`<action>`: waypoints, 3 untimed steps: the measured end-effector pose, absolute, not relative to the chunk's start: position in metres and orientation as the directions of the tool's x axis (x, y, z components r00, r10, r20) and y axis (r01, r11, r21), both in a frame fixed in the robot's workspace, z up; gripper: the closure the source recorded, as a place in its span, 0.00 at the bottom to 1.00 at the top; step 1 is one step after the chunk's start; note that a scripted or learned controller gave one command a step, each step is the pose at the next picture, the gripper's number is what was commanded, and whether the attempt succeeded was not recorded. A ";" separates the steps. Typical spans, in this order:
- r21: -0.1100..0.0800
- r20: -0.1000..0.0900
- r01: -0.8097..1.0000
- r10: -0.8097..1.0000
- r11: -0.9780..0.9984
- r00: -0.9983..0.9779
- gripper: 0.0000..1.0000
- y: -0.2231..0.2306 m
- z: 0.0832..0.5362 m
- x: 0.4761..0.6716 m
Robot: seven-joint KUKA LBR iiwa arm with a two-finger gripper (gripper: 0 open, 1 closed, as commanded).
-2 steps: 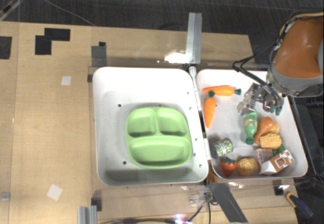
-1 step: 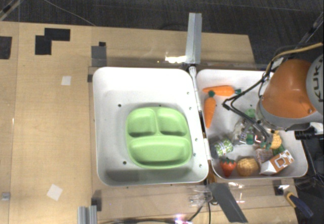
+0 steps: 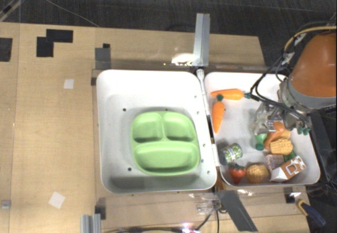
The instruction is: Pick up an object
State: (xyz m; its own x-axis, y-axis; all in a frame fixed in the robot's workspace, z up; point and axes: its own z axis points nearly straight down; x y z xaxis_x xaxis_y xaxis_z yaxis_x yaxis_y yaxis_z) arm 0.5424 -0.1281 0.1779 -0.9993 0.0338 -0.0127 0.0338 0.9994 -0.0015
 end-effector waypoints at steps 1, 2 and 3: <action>0.002 -0.003 -0.016 -0.016 1.000 -1.000 1.00 -0.122 0.108 0.603; 0.000 -0.009 -0.014 -0.014 1.000 -1.000 0.00 -0.123 0.111 0.604; 0.000 -0.015 0.033 0.033 0.999 -0.999 0.00 -0.132 0.090 0.585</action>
State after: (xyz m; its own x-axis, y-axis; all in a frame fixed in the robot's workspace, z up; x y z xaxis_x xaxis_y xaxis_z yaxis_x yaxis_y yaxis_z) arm 0.5847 -0.1324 0.0897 -0.9993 0.0330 -0.0153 0.0330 0.9995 -0.0001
